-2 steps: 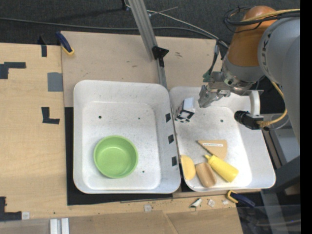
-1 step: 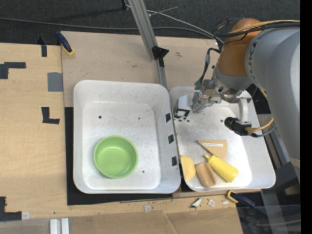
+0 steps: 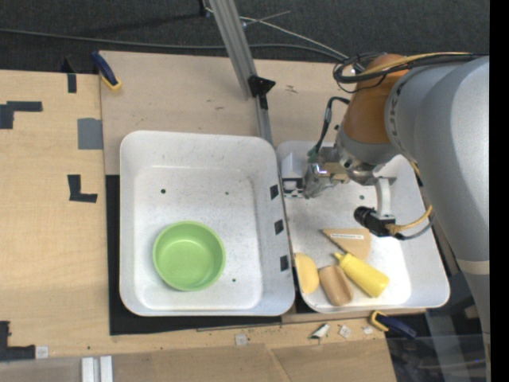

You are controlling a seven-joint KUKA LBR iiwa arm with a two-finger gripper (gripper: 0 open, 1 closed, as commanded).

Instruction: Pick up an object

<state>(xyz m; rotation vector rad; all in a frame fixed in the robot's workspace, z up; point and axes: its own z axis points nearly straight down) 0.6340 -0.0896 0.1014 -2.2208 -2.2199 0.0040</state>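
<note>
Camera view, arm (image 3: pixel 429 126) hiding right bin (image 3: pixel 421 293), fingertips indistinct

You can't make out the gripper (image 3: pixel 312 180) clearly; the arm (image 3: pixel 429 126) above it hides much of the right bin (image 3: pixel 425 293) and runs off frame.

two white bins (image 3: pixel 199 153) sit side by side. the left holds one green bowl (image 3: pixel 188 255). the right holds one mustard bottle (image 3: pixel 363 273), one sausage (image 3: pixel 336 285), one yellowish piece (image 3: pixel 306 272), one tan wedge (image 3: pixel 350 239).
</note>
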